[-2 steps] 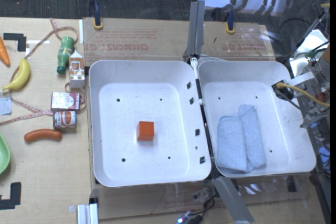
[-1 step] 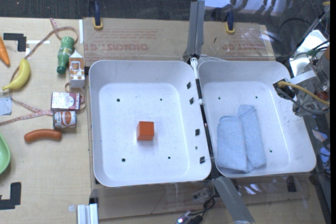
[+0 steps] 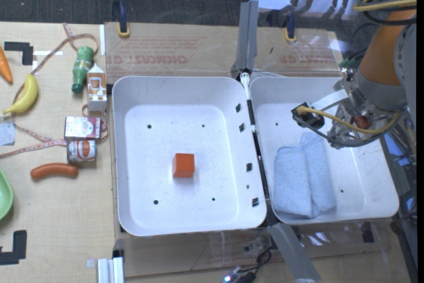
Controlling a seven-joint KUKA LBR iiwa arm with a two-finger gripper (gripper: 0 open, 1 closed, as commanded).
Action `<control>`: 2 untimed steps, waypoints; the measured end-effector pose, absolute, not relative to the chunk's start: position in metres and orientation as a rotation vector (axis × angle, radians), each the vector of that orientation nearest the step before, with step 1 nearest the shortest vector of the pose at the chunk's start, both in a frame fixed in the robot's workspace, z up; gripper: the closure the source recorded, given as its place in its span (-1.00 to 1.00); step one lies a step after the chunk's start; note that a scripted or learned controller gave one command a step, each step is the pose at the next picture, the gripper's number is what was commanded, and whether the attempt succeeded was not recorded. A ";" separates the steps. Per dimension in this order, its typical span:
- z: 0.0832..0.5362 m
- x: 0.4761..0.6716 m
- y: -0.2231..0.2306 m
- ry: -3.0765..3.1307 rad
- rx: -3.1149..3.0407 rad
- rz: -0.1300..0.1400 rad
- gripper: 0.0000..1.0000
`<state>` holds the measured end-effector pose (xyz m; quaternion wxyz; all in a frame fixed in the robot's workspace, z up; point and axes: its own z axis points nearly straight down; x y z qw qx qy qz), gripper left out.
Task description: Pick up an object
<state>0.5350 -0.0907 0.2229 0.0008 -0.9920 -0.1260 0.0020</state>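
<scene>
An orange cube (image 3: 184,165) lies near the middle of the left bin (image 3: 132,209). Two pale blue-grey folded cloths (image 3: 304,179) lie side by side in the front half of the right bin (image 3: 377,209). My gripper (image 3: 339,132) hangs over the right bin, just above the cloths' far end, at the end of the arm with its orange band (image 3: 387,56). Cables and wrist parts hide its tips, and I see nothing held there.
On the bench left of the bins lie a banana (image 3: 22,96), a carrot (image 3: 4,66), a green bottle (image 3: 82,65), a small carton (image 3: 97,91), a box (image 3: 82,127), a can (image 3: 82,151), a sausage (image 3: 53,171) and a measuring tape (image 3: 46,55). A grey divider (image 3: 246,43) stands behind the bins.
</scene>
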 end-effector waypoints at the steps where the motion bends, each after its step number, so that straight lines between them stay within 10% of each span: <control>1: 0.223 0.535 -0.091 -0.395 -3.116 0.006 -1.00; 2: 0.222 0.565 -0.150 -0.518 -3.098 0.007 -1.00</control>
